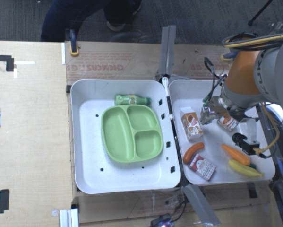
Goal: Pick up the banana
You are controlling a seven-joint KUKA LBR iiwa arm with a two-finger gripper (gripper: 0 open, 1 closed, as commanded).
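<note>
Looking down, I see my gripper [210,113] over the right bin [179,90], well apart from the banana [245,169]; its state I cannot tell.

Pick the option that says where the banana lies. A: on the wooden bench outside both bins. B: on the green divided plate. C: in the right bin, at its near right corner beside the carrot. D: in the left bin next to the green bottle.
C: the banana lies in the right bin, just below the carrot, near the bin's lower right corner.
</note>
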